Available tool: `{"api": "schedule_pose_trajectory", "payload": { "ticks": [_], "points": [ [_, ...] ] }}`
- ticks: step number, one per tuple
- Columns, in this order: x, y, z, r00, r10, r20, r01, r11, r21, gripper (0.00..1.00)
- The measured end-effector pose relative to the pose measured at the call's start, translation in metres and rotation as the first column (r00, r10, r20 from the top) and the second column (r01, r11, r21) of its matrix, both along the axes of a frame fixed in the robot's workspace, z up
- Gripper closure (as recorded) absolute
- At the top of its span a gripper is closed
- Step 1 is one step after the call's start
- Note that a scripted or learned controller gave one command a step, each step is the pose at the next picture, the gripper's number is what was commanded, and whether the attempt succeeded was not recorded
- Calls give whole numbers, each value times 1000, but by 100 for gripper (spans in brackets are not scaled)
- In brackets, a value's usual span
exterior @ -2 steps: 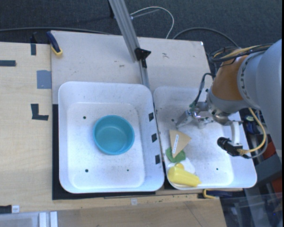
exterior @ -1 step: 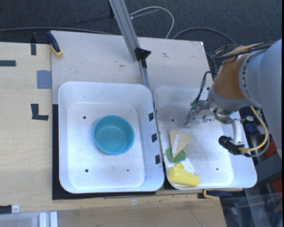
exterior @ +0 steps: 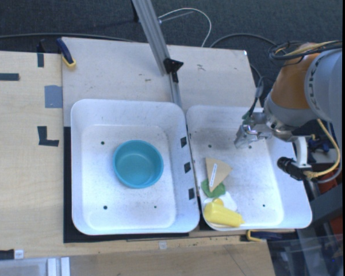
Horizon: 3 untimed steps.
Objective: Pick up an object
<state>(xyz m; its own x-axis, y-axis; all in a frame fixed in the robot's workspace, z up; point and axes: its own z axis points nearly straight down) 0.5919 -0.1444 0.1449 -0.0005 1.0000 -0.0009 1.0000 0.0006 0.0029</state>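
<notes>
Well apart, fingers (exterior: 245, 140), yellow object (exterior: 222, 214)

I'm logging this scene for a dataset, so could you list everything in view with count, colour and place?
Bins: two, white, shallow, side by side on the bench.
Bowl: one, teal blue, upright near the middle of the left bin.
Wedge-shaped object: one, tan, near the left wall of the right bin.
Green object: one, small, partly under the wedge.
Yellow object: one, at the near left corner of the right bin.
Metal pole: one, grey, slanting over the bench's far part.
Clamp: one, blue and yellow, at the bench's far left corner.
Arm: one, grey with orange band, from the right.
Gripper: one, over the right bin's far part, nothing seen in it.
</notes>
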Motion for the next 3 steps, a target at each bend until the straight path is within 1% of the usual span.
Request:
{"api": "schedule_pose_trajectory", "payload": {
  "ticks": [1,2,3],
  "points": [
    [3,-4,44,1000,1,0,-1,1000,0,100],
    [4,-4,107,1000,1,3,-1,1000,-1,100],
    [-7,50,112,1000,6,-4,-6,1000,3,100]
  ]
}}
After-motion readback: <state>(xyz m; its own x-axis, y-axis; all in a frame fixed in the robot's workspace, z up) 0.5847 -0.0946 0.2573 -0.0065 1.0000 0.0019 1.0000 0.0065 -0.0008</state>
